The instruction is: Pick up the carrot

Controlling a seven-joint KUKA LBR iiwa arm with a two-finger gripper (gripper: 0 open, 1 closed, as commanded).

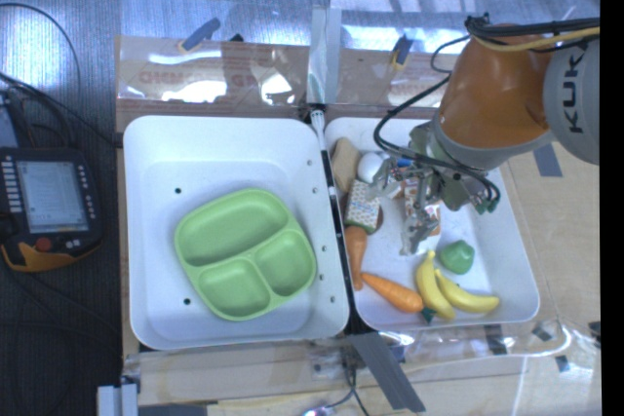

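Two carrots (392,291) lie below the gripper (419,227); bananas (450,288) alongside.

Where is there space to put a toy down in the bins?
The left bin has bare floor all around the green divided plate, widest along its top. The right bin is crowded: carrots, bananas, a green ball and the gripper.

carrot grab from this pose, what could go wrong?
1. Wrong pick: two carrots lie in the right bin, one near the front beside the bananas, another along the left wall. The gripper hangs above neither.
2. Crowding: the front carrot's tip nearly touches the bananas, so a descent could clip or grab them instead.
3. The wall-side carrot leaves little room for a finger.
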